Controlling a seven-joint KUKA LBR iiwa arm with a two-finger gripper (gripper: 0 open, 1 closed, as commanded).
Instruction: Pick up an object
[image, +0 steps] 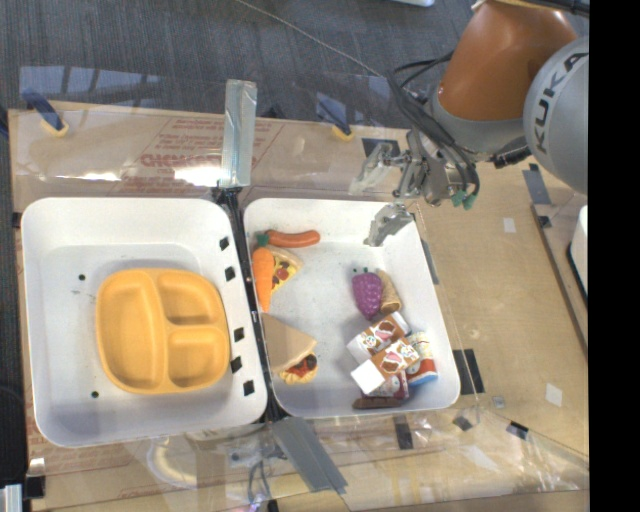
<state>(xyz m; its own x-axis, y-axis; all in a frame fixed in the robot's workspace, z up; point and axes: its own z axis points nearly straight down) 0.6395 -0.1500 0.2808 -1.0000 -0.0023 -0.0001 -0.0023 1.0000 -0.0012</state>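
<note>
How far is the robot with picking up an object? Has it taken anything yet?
Nothing looks picked yet. The gripper hangs over the upper right corner of the right bin, with no item seen between its fingers. The sausage, carrot and purple grapes lie in that bin. Left to do: descend, grasp one item, lift it.

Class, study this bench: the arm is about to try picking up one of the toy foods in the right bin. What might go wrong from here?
1. The gripper hangs near the right bin's upper rim, over bare floor; closing there would likely grab nothing.
2. The small cartons lie packed together in the lower right corner, so the gripper may catch two or wedge against the wall.
3. The carrot lies along the left wall, leaving little room beside it.
</note>
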